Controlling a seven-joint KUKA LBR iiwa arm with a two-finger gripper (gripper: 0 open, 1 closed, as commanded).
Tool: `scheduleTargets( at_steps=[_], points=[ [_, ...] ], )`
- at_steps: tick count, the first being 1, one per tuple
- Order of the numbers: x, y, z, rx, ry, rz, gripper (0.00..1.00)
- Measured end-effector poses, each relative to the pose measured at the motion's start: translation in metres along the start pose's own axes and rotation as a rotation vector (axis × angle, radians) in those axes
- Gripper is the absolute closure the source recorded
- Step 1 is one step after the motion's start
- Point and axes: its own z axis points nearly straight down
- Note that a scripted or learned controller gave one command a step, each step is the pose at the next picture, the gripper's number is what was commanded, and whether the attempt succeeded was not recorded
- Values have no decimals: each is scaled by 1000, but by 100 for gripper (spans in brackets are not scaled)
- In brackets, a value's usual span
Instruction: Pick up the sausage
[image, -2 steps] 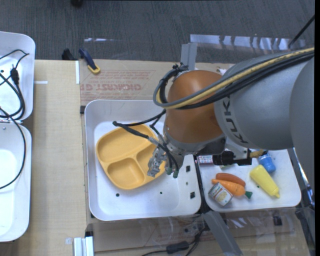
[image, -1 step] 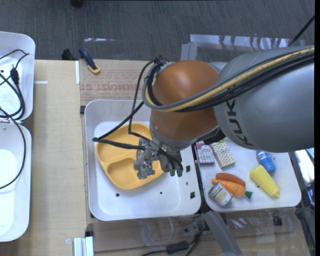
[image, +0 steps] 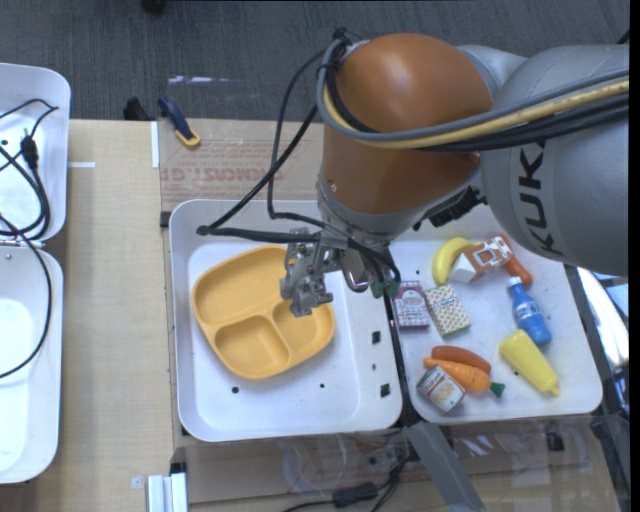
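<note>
The sausage (image: 461, 355) is a short red-orange roll lying in the right bin (image: 592, 385), just above a toy carrot (image: 470, 377) with a green tip. My gripper (image: 305, 285) hangs over the left bin (image: 186, 340), above the right-hand part of a yellow divided plate (image: 228, 300). It is well to the left of the sausage and apart from it. The arm's big orange and grey wrist covers the top of both bins. Nothing shows in the gripper.
Around the sausage in the right bin lie a small can (image: 440, 390), a yellow bottle (image: 530, 362), a blue bottle (image: 528, 312), two small boxes (image: 430, 308), a banana (image: 450, 258) and a carton (image: 488, 256). Black cables trail from the wrist.
</note>
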Motion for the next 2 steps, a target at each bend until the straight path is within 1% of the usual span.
scheduleTargets(
  at_steps=[1,2],
  points=[
    [-6,37,226,-1,-3,-205,100],
    [-7,36,217,-2,-4,-198,100]
  ],
)
